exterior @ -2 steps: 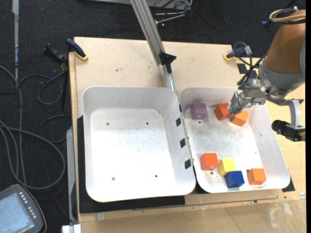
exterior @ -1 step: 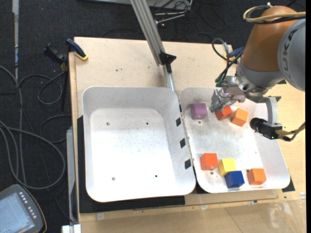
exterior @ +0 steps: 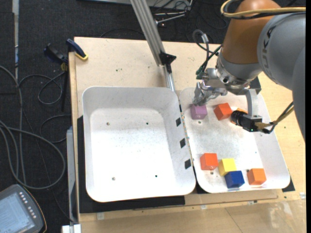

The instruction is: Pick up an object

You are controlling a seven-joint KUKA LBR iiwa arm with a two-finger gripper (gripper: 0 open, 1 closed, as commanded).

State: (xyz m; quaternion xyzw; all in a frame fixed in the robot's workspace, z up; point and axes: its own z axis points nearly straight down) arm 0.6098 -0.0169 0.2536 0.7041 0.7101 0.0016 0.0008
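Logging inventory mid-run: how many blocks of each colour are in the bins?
Orange blocks: 3
Purple block: 1
Yellow block: 1
Blue block: 1
Total: 6, all in the right bin.

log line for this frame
arm: over right bin | gripper: just above purple cube | grasp: unclear | other cubes: in right bin
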